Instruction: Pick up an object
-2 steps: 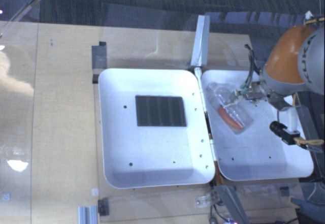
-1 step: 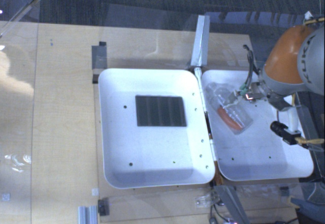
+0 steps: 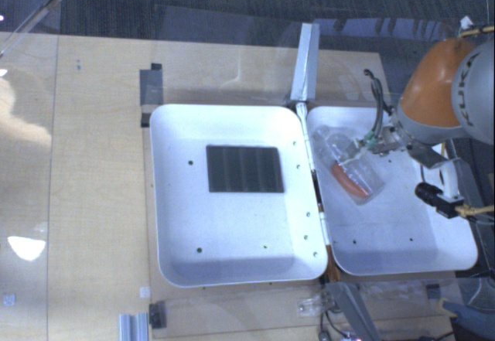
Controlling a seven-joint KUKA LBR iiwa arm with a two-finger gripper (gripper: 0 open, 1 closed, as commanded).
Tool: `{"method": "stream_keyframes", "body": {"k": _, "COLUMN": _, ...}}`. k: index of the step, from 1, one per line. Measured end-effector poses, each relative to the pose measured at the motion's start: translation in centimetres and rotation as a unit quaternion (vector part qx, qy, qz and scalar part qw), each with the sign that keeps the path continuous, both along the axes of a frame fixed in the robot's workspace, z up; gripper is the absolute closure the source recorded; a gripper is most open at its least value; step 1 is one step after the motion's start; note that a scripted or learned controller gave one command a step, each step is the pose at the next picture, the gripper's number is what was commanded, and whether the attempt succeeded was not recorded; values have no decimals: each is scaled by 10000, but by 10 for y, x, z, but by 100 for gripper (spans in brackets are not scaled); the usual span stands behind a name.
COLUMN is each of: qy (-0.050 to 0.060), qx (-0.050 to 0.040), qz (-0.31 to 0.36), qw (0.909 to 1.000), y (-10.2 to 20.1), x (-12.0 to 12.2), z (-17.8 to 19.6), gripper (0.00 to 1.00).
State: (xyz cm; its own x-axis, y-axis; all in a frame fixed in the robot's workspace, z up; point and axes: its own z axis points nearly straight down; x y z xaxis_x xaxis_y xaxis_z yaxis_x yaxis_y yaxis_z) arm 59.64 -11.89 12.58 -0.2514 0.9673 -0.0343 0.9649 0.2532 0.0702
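Over the right-hand bin (image 3: 402, 247), seen from the overhead camera, the arm's hand (image 3: 377, 142) hangs low at the bin's upper left, just beside a clear plastic cup (image 3: 348, 158) that lies on its side. An orange-red object (image 3: 349, 180), possibly a small sausage-shaped toy, sits against or partly inside the cup's lower edge; which of the two I cannot tell, since the plastic blurs the outline. How the hand is set, spread or closed, cannot be made out from this slant, because cables and the wrist body cover it, and nothing is clearly held.

The left-hand bin (image 3: 178, 239) carries a dark rectangular panel (image 3: 244, 169) at its centre. Both bins rest on the pale wooden desk (image 3: 93, 177), with a grey metal rail (image 3: 305, 61) meeting the seam between them.

Several things could spoil the pick, in my judgement. A clear cup lying on its side is light and round, so a closing hand may push it into a roll instead of pinching it. Its thin wall may also buckle and slip free on the lift. The cup lies near the bin's left wall, which leaves little room on that side. If the orange-red object is the target, the cup may get in the way or be nudged onto it.
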Motion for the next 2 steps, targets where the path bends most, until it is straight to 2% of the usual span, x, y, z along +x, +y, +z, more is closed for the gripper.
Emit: {"method": "stream_keyframes", "body": {"k": 2, "qy": 9, "qx": -21, "qz": 356, "qw": 9994, "y": 1, "x": 0, "z": 0, "gripper": 0}}
